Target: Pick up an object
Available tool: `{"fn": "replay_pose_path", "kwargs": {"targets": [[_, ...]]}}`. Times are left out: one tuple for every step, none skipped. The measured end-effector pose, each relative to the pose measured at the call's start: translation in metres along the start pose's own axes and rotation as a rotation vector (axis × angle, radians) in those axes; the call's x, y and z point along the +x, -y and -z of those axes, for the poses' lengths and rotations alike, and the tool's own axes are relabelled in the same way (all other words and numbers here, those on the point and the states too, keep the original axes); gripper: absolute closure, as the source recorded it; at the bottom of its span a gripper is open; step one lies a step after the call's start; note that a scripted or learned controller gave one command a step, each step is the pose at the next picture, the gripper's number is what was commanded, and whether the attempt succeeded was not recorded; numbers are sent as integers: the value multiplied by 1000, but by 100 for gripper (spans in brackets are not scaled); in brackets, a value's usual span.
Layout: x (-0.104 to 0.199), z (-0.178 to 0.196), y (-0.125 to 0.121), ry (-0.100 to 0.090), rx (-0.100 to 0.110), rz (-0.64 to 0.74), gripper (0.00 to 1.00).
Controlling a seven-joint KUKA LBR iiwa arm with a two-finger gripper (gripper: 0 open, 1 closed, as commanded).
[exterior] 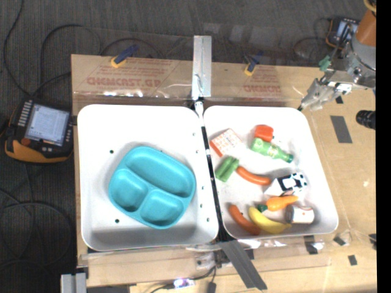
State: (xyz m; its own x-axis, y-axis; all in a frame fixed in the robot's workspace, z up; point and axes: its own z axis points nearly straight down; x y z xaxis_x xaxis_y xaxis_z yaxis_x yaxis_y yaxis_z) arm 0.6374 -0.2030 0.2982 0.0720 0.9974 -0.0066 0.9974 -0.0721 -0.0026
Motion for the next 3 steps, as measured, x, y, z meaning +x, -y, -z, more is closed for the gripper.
{"fn": "replay_pose_path", "kwargs": {"targets": [[-17, -4, -32, 2, -1, 36, 100], [-17, 6, -32, 10, 0, 37, 100], [-14, -151, -22, -2, -1, 326, 100]]}}
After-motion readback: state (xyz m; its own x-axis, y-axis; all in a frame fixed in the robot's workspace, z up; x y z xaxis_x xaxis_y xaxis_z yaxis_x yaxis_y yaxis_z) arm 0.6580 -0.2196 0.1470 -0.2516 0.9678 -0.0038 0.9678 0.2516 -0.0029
